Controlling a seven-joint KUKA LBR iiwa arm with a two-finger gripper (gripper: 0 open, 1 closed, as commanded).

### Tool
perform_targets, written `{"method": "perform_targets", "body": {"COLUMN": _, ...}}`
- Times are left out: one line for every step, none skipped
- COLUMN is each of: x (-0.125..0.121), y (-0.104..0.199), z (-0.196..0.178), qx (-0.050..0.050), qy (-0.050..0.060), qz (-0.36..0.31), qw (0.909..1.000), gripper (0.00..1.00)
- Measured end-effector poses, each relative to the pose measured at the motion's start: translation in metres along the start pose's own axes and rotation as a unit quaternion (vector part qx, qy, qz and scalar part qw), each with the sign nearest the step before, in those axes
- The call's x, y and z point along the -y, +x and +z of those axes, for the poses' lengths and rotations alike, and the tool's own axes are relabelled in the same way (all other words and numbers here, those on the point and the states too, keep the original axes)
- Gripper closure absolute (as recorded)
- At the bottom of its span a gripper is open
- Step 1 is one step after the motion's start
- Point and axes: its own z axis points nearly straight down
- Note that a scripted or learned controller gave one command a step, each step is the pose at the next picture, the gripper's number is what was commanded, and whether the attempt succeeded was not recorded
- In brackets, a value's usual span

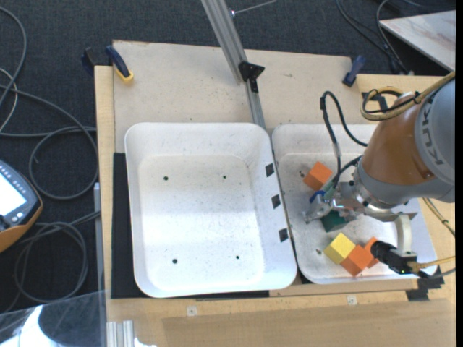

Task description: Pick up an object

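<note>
In the right bin [289, 147] lie an orange block [317, 176], a dark green block [333, 222], a yellow block [338, 249] and a second orange block [357, 259]. My gripper [323, 207] hangs low over the middle of that bin, between the upper orange block and the green block. It sits just above the green block, which is partly hidden beneath it. The grey arm with its orange band [394, 147] reaches in from the right and covers the bin's right side.
The left bin [145, 143] lies beside the right one, a ridge with black clips [275, 202] between them. A metal pole [228, 31] slants across the back of the bench. Cables loop over the arm at the right.
</note>
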Motion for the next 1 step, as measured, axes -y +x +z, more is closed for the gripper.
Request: {"method": "perform_targets", "body": {"x": -0.0043, "y": -0.0055, "z": 0.0123, "qx": 0.002, "qy": -0.006, "qz": 0.002, "qw": 1.0, "gripper": 0.0}}
